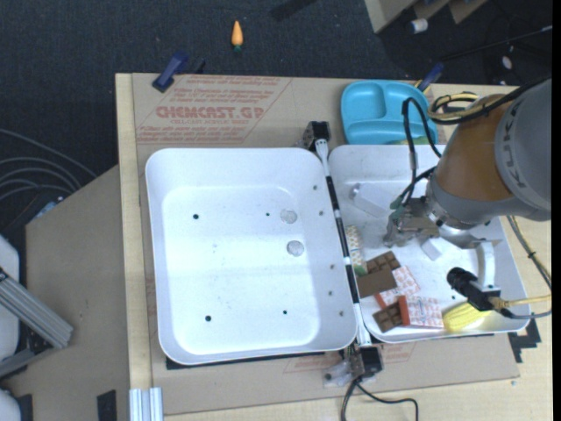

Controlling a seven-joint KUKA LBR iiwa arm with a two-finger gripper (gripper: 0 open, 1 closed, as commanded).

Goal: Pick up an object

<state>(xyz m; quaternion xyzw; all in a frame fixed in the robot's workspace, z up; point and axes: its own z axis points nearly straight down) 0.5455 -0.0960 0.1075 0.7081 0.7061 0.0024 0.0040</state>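
Gripper (405,226) low in right bin (368,167), brown block (377,276) at its 7 o'clock, left bin (175,174) at 9 o'clock roomy, jaw state cannot be told.

Dark carpet floor (88,24), wooden bench (219,103), loose cables (35,182)

Red print runs along the far edge of the brown board (219,103) under the bins, reading roughly "CHEMCAST GP". A smaller red line sits above it, too fine to read from here. Nothing else carries legible lettering.
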